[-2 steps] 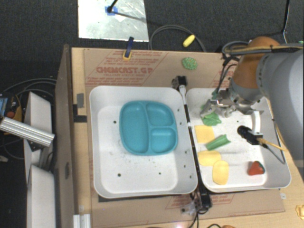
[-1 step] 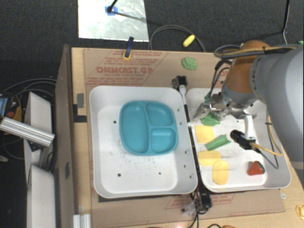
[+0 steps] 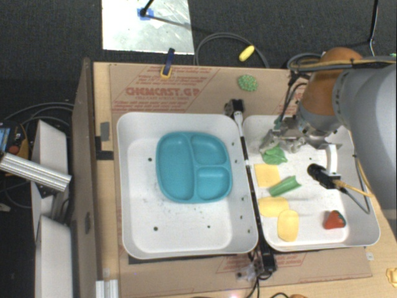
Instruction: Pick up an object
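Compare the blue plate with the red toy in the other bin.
The blue divided plate lies in the left bin; the red toy lies in the right bin. The plate is far larger, flat, with three compartments; the toy is a small rounded lump. Both rest free of the gripper.

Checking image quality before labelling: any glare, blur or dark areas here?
Camera view: bright glare on the foil sheet; even light on both white bins; the claw looks soft and indistinct; the surrounding floor is dark.
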